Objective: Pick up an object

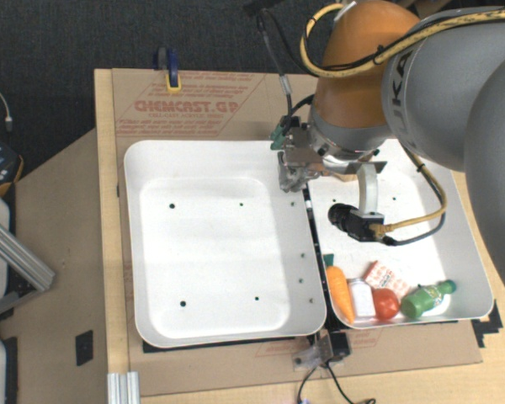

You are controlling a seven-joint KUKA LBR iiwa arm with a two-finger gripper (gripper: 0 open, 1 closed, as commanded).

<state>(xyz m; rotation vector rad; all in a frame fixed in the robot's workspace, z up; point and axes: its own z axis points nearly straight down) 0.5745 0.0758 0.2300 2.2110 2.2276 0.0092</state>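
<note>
Several small objects lie in the front corner of the right bin (454,225). They are an orange carrot (340,291), a red tomato (386,305), a green bottle (427,299) on its side, and a red and white carton (380,273). My gripper (293,175) hangs below the orange wrist band over the back part of the rim where the two bins meet. It is well behind the objects and touches none of them. Nothing shows in its grasp.
The left bin (210,242) sits beside the right one on a brown board (194,99). A black unit (353,221) with a yellow cable hangs from the wrist above the right bin. A blue clamp (170,66) holds the board's far edge.
</note>
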